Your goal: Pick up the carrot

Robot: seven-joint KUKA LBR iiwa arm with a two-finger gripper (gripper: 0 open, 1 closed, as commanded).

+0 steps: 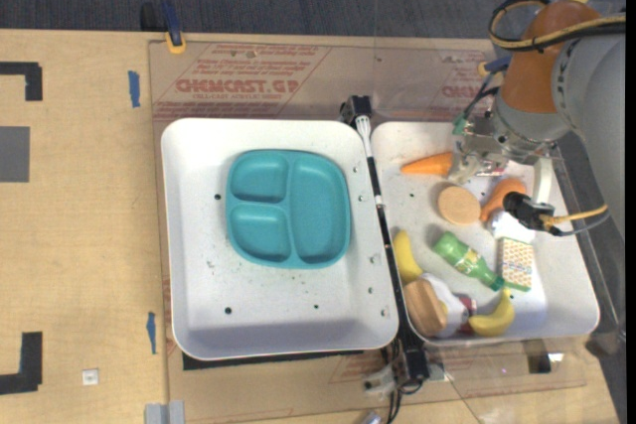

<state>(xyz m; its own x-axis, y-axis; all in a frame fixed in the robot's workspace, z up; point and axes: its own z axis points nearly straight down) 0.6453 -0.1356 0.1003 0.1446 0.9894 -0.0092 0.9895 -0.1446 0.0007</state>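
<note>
The carrot (pixel 427 165) is a small orange cone lying flat near the back of the right bin (pixel 581 298), with its tip pointing left. My gripper (pixel 473 164) hangs low just right of the carrot's thick end, at or very near it. The wrist and the grey arm with its orange band (pixel 542 55) hide the space around that end of the carrot. Nothing is visibly lifted off the bin floor.
Around the carrot lie a tan round disc (pixel 458 205), an orange piece (pixel 500 195), a green bottle (pixel 465 258), two yellow bananas (pixel 405 255), a burger bun (pixel 427 306) and a patterned cracker (pixel 517 263). The left bin (pixel 189 243) holds a teal divided plate (pixel 288 207).
</note>
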